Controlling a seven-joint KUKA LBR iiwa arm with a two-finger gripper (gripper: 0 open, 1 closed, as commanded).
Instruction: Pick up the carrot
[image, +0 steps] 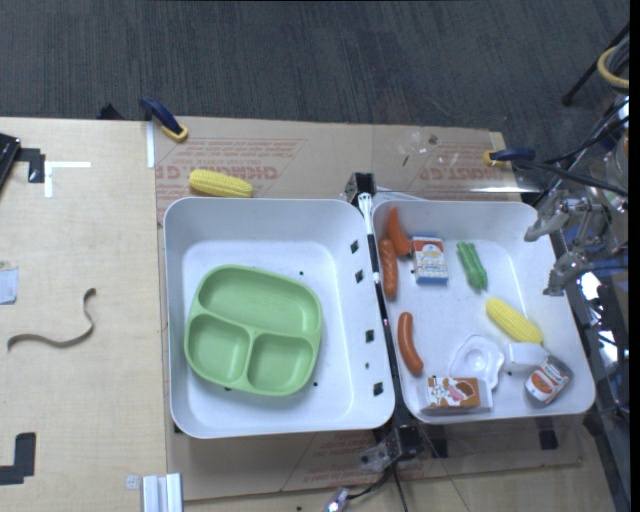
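Plate first: the green divided plate (255, 330) lies in the left bin (190, 225), out of my way. In the right bin (520, 415), what I take for the carrot (388, 272) lies lengthwise against the left wall, touching a redder sausage (398, 231) just beyond it. The gripper (562, 250) hangs over the right rim; I cannot tell how its jaws stand. I want to cross the bin, then close across the carrot's width, clear of wall and sausage.

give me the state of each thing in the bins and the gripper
carrot: lying by the right bin's left wall
green tray: flat in the left bin
corn cob: lying in the right bin
can: tipped on its side
gripper: above the right bin's right edge
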